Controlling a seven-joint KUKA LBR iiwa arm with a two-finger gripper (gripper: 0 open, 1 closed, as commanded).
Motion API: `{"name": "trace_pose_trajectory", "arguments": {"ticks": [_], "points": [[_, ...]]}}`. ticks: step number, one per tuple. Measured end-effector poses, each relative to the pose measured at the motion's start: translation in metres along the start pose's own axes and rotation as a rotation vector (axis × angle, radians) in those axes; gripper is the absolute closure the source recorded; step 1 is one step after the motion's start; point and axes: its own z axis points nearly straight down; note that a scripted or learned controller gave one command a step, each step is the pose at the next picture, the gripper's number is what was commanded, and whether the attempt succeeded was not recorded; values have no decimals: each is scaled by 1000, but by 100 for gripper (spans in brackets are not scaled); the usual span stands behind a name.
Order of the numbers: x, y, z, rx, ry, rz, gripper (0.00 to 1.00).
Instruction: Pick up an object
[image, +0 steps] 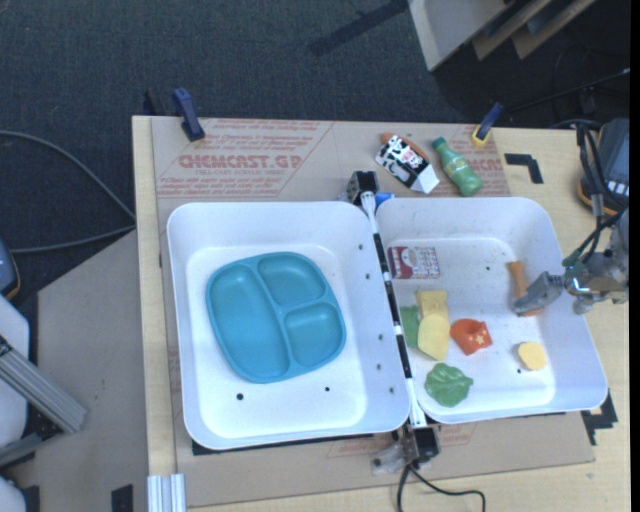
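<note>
Two shallow white bins sit side by side on the bench. The left bin (190, 300) holds a blue divided plate (275, 315) near its middle, with bare white floor all round it, widest toward six o'clock and along the nine o'clock wall.

The right bin (545, 225) carries the loose objects. A red-and-white carton (413, 262) lies at about ten o'clock, close to the shared wall. Below it a yellow block (433, 328) touches a green piece (409, 327) that rests against that wall. A red pepper-like toy (471, 335) sits just beside the yellow block at its three o'clock, and a green leafy toy (447, 384) lies at six o'clock, near the front rim. A small yellow piece (532, 355) lies at about four o'clock, apart from the others. An orange stick (517, 277) stands near three o'clock.

The gripper (537, 296) reaches in over the three o'clock rim and hovers by the lower end of the orange stick; whether its fingers are apart or together I cannot tell, and nothing visibly sits between them. The bin's twelve o'clock stretch is open floor.

Outside the bins, at twelve o'clock on the bench, lie a black-and-white toy (405, 162) and a green bottle (458, 166).
</note>
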Motion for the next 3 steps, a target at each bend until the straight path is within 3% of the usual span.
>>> {"name": "trace_pose_trajectory", "arguments": {"ticks": [1, 2, 3], "points": [[6, 4, 130, -10, -3, 1, 0], [13, 105, 137, -13, -3, -1, 0], [41, 163, 137, -12, -3, -1, 0]]}}
